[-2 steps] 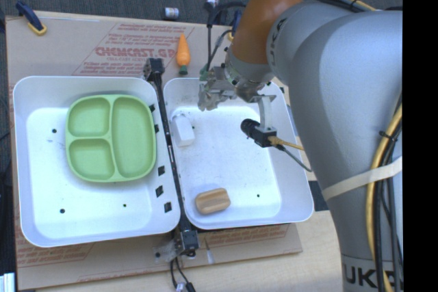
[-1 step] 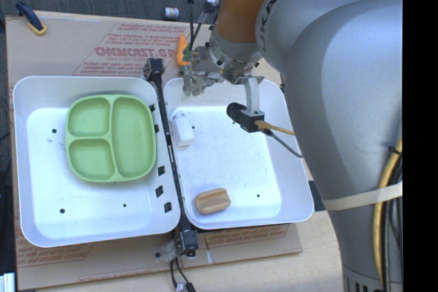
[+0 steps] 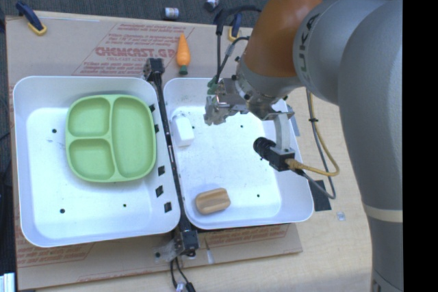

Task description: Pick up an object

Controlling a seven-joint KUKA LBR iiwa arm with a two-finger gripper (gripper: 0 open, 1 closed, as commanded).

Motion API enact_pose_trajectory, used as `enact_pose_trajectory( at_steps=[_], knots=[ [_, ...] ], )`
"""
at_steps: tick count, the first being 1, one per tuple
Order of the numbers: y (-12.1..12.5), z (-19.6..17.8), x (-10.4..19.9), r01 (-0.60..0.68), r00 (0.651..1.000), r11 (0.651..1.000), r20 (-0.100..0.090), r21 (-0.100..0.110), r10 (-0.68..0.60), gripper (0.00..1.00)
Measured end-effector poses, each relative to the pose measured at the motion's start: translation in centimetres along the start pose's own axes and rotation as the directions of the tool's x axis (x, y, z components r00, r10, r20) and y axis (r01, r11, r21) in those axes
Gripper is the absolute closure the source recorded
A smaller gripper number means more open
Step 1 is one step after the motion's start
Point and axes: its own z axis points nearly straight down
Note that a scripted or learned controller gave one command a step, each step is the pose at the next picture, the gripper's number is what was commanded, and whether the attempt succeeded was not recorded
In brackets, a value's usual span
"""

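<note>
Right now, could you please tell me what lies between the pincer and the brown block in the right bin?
In the camera view, only bare white bin floor lies between the pincer and the brown block; a small white object sits off to the left.

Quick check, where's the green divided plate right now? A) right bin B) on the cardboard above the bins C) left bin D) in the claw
C: the green divided plate lies flat in the left bin, while the right bin holds a tan block and a small white object.
</note>
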Motion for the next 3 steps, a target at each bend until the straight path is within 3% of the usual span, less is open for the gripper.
enact_pose_trajectory(
  at_steps=[1, 2, 3],
  knots=[
    [0.0, 0.0, 0.0, 0.0, 1.0, 1.0, 0.0, 0.0, 0.0, 0.0],
    [8.1, -1.6, -1.7, 0.001, 1.0, 1.0, 0.0, -0.002, -0.001, 0.0],
    [8.1, -1.6, -1.7, 0.001, 1.0, 1.0, 0.0, -0.002, -0.001, 0.0]
  ],
)
